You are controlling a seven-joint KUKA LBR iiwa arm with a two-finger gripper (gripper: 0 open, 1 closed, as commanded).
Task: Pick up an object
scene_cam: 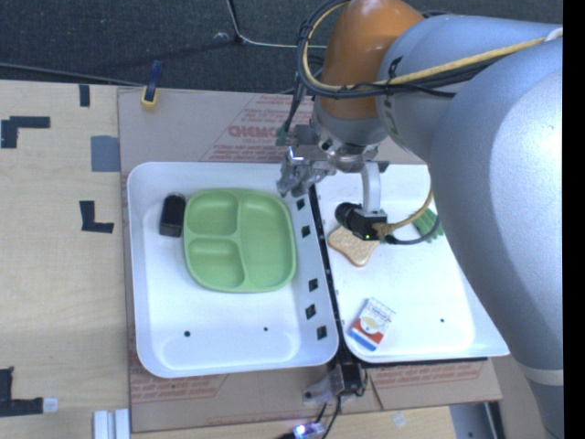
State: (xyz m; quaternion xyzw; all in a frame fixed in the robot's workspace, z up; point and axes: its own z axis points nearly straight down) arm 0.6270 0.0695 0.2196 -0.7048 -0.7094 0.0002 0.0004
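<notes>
Reaching in from the right, the grey arm [494,154] fills that side of the scene, its orange band [366,35] high above the far edge of the bins. The left bin [219,337] and the right bin [430,291] sit touching, side by side.

The green plate [239,241], divided into three compartments, lies flat in the middle of the left bin and is the largest thing to pick. It looks like stiff, light, smooth plastic. Lying flat it offers little purchase, so its raised rim at the far right corner, nearest the tool, seems the best place to pinch.

The gripper [294,179] hangs over the far end of the wall shared by the bins, just beyond that corner of the plate. Whether it is open or closed cannot be told from here, and nothing is visibly held.

A tan toast-shaped piece [355,247] lies in the far left part of the right bin, near the divider. It is probably light and firm and could be gripped across its width.

A small white, red and blue packet [371,324] lies nearer, by the divider. It is likely thin and soft, so easy to miss.

A black block [172,215] rests just left of the plate. It is compact, rigid and the easiest to grasp by its narrow sides.
</notes>
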